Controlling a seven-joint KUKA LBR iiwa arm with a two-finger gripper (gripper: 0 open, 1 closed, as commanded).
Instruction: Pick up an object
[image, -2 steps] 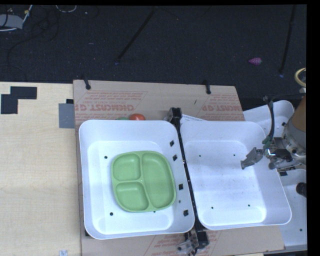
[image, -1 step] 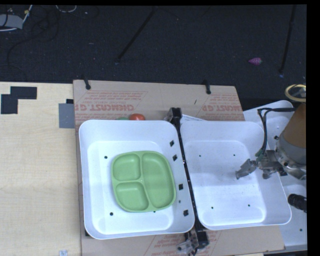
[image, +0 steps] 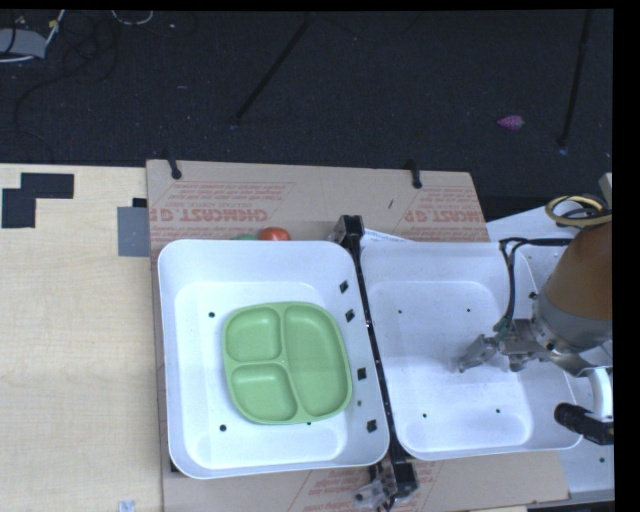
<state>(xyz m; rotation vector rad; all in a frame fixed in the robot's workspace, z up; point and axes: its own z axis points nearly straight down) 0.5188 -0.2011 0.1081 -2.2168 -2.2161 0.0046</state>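
The green divided plate (image: 287, 362) lies flat in the middle of the left bin (image: 190, 270), well apart from the gripper (image: 478, 356), which sits over the right bin (image: 440, 262) at the end of the arm (image: 580, 285) entering from the right. Whether the gripper is open or closed cannot be told from this view; nothing is visible between its tips.

Handling judgement: the plate appears to be light, rigid moulded plastic with a smooth, likely slippery surface. It lies low, so a top-down pinch on the flat face is unlikely to succeed. Take hold at the raised outer rim or across one of the internal dividing ridges.

A small red-orange object (image: 273, 235) lies beyond the far wall of the left bin.
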